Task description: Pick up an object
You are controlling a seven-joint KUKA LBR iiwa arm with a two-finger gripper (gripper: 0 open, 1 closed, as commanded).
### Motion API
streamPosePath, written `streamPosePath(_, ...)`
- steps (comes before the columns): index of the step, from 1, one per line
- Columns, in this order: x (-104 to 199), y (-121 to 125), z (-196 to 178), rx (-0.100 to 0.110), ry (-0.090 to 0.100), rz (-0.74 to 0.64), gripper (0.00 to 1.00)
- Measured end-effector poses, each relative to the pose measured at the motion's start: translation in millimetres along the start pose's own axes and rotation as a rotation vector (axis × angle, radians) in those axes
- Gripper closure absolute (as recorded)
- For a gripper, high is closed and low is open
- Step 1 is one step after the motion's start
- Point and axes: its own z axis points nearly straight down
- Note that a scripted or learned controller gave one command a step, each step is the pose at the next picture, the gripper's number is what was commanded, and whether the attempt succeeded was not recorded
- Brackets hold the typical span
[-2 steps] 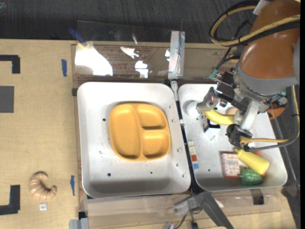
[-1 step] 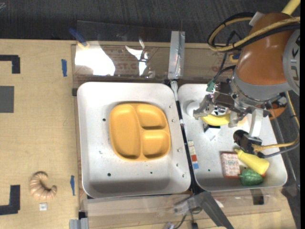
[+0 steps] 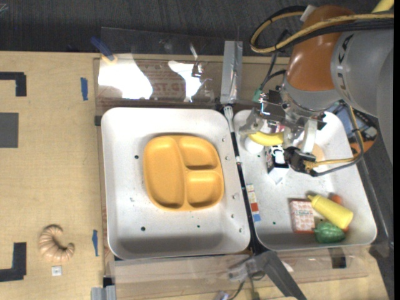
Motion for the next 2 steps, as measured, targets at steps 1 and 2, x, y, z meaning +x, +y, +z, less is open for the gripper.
streamPosePath(1, 11, 5, -42, -0.012, 0.005, -0.072, 1.00)
streamPosePath(2, 20, -44, 31, 0.001, 0.001, -0.053, 1.00)
